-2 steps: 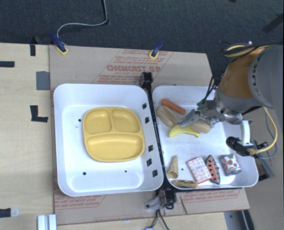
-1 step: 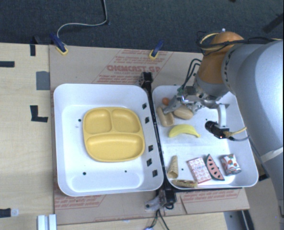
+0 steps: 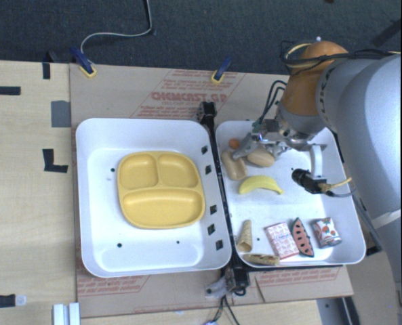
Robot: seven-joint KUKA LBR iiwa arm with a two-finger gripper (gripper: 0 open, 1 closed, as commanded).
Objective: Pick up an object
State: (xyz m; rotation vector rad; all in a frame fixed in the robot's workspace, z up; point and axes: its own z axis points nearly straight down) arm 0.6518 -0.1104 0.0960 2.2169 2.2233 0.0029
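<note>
my gripper (image 3: 249, 146) hangs low over the far end of the right bin (image 3: 343, 202), fingers pointing toward the divider between the two bins. i cannot tell from here whether they are apart or together; the metal parts blur into each other, and nothing clearly sits between them.

right under my fingertips lies a tan potato-like piece (image 3: 260, 158), touching or nearly touching them. just beside it, toward the divider, is a second tan lump (image 3: 232, 167). a small orange bit (image 3: 234, 143) sits just beyond my tips. a little nearer the front, close below my hand, lies a yellow banana (image 3: 260, 185).

well away from my hand, along the front edge of the same bin, are a cone-shaped piece (image 3: 245, 233), a pink checked packet (image 3: 280, 240), a watermelon slice (image 3: 302, 237) and a small red-and-white box (image 3: 326, 232).

across the divider, the left bin (image 3: 95, 202) holds a yellow divided plate (image 3: 161, 188), well apart from me.
</note>
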